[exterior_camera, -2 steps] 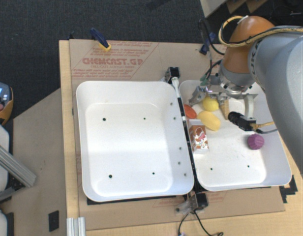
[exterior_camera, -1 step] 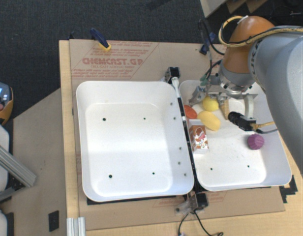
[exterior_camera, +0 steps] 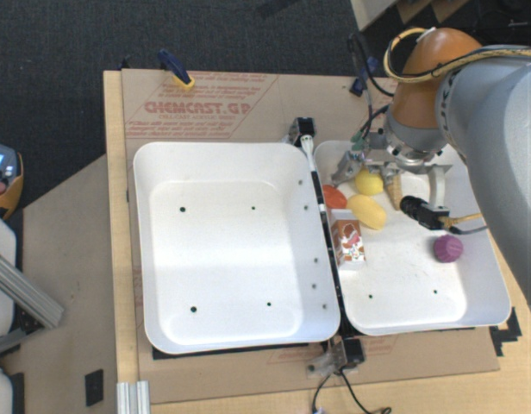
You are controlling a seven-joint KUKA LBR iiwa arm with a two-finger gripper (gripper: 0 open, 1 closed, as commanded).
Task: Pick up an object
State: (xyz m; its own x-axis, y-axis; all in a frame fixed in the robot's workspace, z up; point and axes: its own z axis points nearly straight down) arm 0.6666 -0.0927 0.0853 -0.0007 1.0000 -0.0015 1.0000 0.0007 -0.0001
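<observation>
Yellow ball point(exterior_camera: 368, 183) at the claw point(exterior_camera: 374, 177), in the right bin point(exterior_camera: 421, 304).
The claw reaches down at the bin's far end, right over the ball; whether its jaws are apart or clamped I cannot tell. A yellow lemon-shaped piece point(exterior_camera: 368, 211) lies just beside it, with an orange object point(exterior_camera: 334, 197), a small printed box point(exterior_camera: 348, 241) and a purple ball point(exterior_camera: 448, 248) nearby.

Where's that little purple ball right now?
The purple ball lies in the right-hand bin, near its right side, apart from the yellow objects and the small carton to its left.
</observation>
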